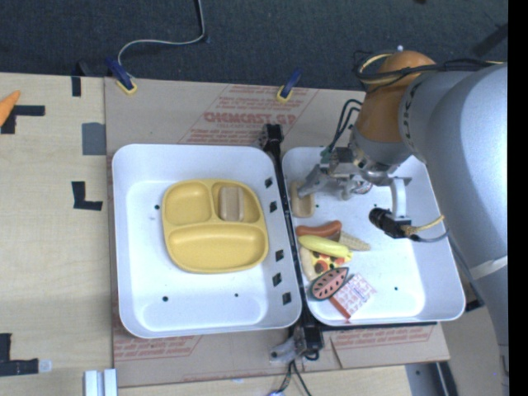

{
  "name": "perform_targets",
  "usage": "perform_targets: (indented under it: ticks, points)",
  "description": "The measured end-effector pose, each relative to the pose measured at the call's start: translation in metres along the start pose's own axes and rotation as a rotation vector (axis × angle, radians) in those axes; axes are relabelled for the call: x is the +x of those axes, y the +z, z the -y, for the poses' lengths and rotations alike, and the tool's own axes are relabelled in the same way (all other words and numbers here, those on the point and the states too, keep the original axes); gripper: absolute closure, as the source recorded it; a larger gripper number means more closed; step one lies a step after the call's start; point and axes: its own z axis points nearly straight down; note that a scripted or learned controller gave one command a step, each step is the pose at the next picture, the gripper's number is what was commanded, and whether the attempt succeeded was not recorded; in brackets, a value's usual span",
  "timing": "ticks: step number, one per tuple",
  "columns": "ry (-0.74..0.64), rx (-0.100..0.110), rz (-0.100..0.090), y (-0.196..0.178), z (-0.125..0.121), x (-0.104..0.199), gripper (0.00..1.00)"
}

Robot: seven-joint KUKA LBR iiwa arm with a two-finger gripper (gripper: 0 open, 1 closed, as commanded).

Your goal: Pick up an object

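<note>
Hovering at 12 o'clock of right bin [429,291], gripper [307,190] approaching toy food pile [328,258] clustered at 9 o'clock; finger state: cannot tell; yellow divided tray [216,225] occupying left bin [132,246], keeping picks separate

Divided tray [216,246] in left bin [136,246]; toy food [326,258] in right bin [412,283].

Two white bins sit side by side, the left bin [136,246] and the right bin [412,287]. The left one carries one yellow divided plate [214,238] with three compartments. In the right bin I count one banana [323,247], one sausage [318,229], one red-and-white packet [353,294] and one dark seeded slice [329,281].
</note>
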Motion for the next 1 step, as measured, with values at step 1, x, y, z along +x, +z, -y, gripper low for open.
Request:
perform_targets:
  ticks: [1]
  points:
    - [0.006, 0.026, 0.002, 0.0119, -0.0149, -0.0016, 0.0]
